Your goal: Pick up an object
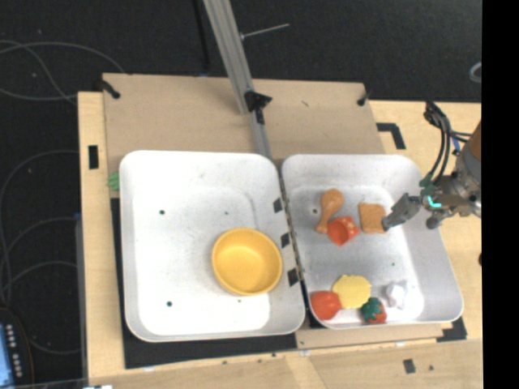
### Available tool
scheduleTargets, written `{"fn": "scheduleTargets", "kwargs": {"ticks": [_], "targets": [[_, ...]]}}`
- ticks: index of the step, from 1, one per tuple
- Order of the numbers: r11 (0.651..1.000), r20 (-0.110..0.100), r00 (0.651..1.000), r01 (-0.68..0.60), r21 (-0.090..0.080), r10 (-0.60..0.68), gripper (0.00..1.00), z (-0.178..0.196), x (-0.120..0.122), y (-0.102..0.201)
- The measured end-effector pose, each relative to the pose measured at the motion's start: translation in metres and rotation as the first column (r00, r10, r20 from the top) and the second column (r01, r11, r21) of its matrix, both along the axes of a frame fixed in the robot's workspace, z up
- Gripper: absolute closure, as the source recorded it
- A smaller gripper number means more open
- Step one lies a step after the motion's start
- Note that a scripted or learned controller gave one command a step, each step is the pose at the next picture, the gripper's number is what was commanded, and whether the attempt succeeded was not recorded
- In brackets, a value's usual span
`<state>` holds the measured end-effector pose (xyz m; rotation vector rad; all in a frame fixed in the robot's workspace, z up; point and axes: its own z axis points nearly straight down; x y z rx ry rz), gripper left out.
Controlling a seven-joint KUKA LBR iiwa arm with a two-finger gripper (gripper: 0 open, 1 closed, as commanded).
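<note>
Camera view: gripper (pixel 399 211) just beside tan block (pixel 372 217), right bin (pixel 430 274).

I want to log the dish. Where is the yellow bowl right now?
The yellow bowl sits in the left bin, near its lower right corner, close to the divide from the right bin.

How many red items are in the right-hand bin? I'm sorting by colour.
2: one red piece mid-bin beside the drumstick, one red piece at the front edge beside the yellow item.

The 2 white bins (pixel 203 185) look like scuffed matt plastic, the yellow bowl (pixel 246 261) smooth plastic.
</note>
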<state>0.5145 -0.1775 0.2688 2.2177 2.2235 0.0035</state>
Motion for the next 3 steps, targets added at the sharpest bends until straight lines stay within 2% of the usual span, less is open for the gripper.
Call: {"fn": "scheduleTargets", "kwargs": {"ticks": [2,3], "targets": [[1.000,-0.006,1.000,0.004,-0.003,-0.004,0.00,-0.084,-0.004,-0.002],[1.000,-0.008,1.000,0.004,-0.002,-0.004,0.00,-0.148,-0.007,-0.001]]}}
